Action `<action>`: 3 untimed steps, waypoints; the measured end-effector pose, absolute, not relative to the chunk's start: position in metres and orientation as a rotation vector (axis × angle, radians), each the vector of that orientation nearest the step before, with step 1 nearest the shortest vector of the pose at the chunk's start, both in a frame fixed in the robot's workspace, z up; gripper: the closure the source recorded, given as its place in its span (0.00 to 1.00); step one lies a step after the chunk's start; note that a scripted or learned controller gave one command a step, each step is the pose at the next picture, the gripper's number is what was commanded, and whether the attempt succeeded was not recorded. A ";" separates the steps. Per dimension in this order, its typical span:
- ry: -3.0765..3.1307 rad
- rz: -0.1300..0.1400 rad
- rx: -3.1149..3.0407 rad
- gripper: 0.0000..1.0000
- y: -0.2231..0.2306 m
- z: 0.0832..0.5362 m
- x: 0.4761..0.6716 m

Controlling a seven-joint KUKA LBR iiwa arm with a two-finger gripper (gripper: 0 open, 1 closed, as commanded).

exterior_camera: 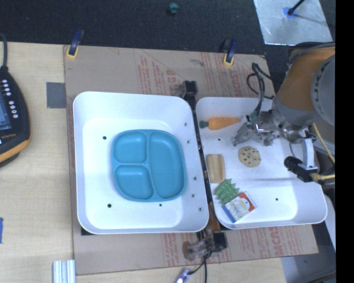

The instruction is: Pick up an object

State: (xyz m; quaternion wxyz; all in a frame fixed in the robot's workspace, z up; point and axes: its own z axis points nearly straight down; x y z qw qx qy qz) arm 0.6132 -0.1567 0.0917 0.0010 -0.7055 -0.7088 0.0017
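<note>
The right bin (pixel 295 208) holds an orange carrot (pixel 222 122) near its far left corner, a round cookie (pixel 249 155) in the middle, a tan bread-like piece (pixel 215 167) by the left wall, a green leafy item (pixel 227 190) and a small red and white packet (pixel 240 206) near the front. My gripper (pixel 252 131) hangs low over the far part of this bin, between the carrot and the cookie. Its metal fingers (pixel 243 135) point left, and nothing shows between them.
The left bin (pixel 88 205) carries a blue divided plate (pixel 148 164). A black and orange pendant (pixel 3 119) lies on the bench at far left. Clamps (pixel 75 43) hold the cardboard base at the back. The grey and orange arm (pixel 304 84) covers the right bin's far right corner.
</note>
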 end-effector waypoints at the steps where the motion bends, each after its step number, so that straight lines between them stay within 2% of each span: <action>1: -2.225 0.005 -2.215 0.00 -0.165 0.092 0.570; 2: -2.226 0.005 -2.214 1.00 -0.166 0.104 0.571; 3: -2.227 0.006 -2.213 0.00 -0.166 0.104 0.571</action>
